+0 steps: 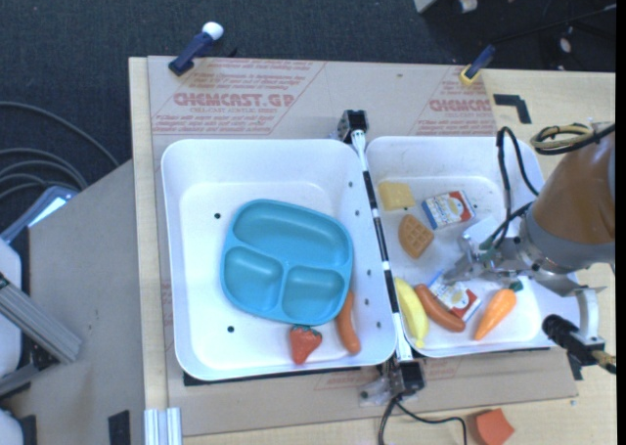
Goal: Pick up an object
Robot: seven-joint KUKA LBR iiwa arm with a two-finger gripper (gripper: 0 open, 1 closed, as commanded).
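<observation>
Your gripper (468, 265) is down in the right bin (509, 155), low over the small carton (454, 293) lying by the hot dog (440, 308); you cannot tell its state from here. Nearest you lie the banana (412, 310) and carrot (495, 312), then the waffle (416, 235), milk carton (447, 209) and cheese (395, 196) beyond. This looks like the reach-and-grasp step (nothing visibly held). Next, you would close on one item and lift straight up, clear of its neighbours.

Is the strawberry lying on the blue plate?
No. The strawberry lies on the left bin floor just below the blue plate, beside a sausage.
</observation>
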